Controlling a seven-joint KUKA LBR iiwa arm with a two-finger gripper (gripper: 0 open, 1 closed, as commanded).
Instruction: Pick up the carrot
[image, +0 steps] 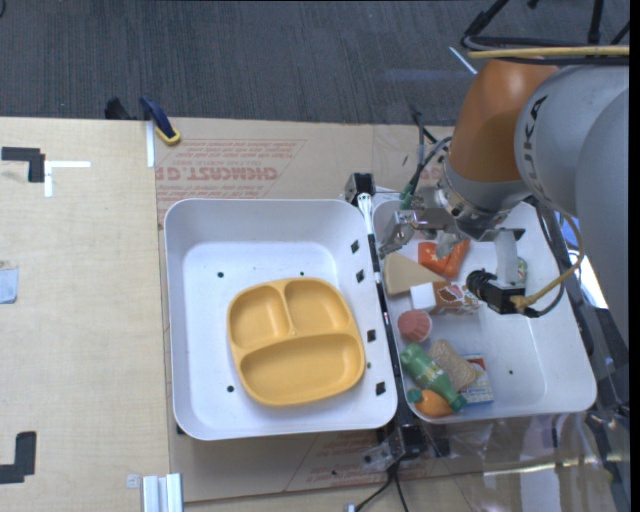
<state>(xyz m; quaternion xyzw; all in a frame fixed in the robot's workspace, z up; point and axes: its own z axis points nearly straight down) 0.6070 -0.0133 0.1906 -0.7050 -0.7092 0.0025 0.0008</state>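
Camera view from above puts us over the worktop (80, 330), and we have two white bins side by side: the left bin (190, 300) carries a yellow divided plate (295, 340), the right bin (540, 370) is where the clutter sits. We see the grey arm with its orange band (500, 110) reaching in from the right and hanging over the far end of that right bin. The claw (425, 222) is down near the bin's far left corner, but its tips are lost among cables and metal parts, so we cannot tell how wide it stands. Just beside it, a touch nearer us and to the right, lies the carrot (443, 258), an orange piece resting tilted on the bin floor; nothing lets us say it is being held. Left of the carrot we spot a tan wedge (402, 272), then a white block (422, 295), a red round item (415, 324), and at the near end a green bottle (432, 372) beside an orange fruit (433, 402).
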